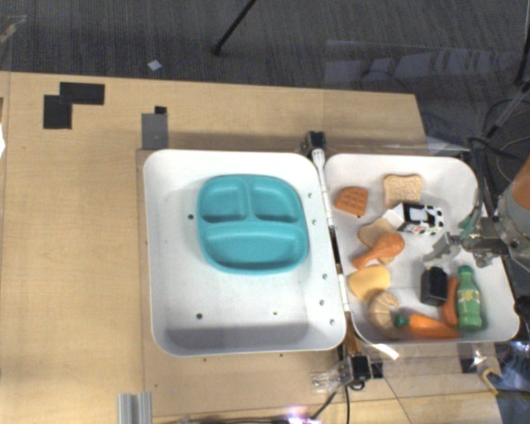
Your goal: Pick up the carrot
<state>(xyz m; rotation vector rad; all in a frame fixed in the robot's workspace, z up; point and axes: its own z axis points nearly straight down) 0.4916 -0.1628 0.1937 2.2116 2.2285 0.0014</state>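
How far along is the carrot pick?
Nothing looks done: the carrot lies at the right bin's near edge, beside the green bottle. The gripper is above the bin, apart from the carrot. Reach, grasp and lift remain.

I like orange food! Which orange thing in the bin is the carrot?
The carrot lies along the right bin's front edge, long and pointed, beside the green bottle.

two white bins (238, 170), one teal plate (250, 222) (divided)
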